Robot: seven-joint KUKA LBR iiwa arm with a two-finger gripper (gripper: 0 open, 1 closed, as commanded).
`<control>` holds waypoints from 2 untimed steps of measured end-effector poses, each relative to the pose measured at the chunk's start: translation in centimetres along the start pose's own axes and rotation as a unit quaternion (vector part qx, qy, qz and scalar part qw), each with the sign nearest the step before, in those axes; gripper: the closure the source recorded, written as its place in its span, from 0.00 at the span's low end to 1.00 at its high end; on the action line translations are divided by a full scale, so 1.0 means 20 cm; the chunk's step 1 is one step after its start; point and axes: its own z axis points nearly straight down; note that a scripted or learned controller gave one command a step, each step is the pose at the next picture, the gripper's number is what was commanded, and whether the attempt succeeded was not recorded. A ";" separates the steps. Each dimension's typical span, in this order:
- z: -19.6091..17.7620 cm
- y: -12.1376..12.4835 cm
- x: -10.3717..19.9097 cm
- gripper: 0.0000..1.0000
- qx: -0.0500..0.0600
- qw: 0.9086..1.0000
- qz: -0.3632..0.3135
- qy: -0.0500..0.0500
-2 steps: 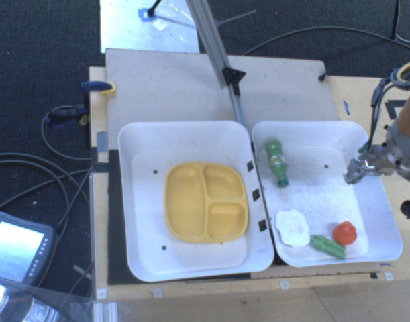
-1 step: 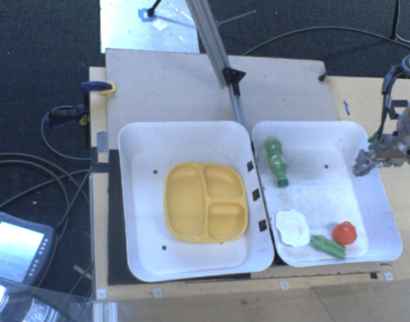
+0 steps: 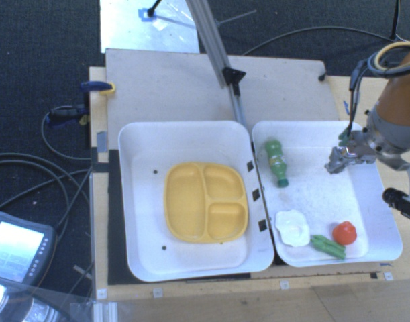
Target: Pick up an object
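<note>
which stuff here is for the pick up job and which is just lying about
Job:
gripper
green bottle
white lump
green pod
tomato
yellow tray

Lying about:
handheld screen
blue clamp
cables

This is a robotics laboratory or test cell, not a home or a shop. A plain board bench (image 3: 191,86) stands on dark carpet (image 3: 37,39), with loose black cables (image 3: 30,163) trailing across the floor at the left. A handheld control pendant with a lit screen (image 3: 17,243) lies at the lower left. A clamp (image 3: 97,86) grips the bench edge, and a slanted metal pole (image 3: 208,29) rises over it. The grey and orange industrial arm (image 3: 396,99) stands at the right.
</note>
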 end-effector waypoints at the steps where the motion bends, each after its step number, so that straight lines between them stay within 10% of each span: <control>1: 0.01 0.06 0.25 1.00 0.000 1.000 0.000 0.000; 2: -0.06 0.07 0.53 1.00 -0.001 1.000 -0.001 0.001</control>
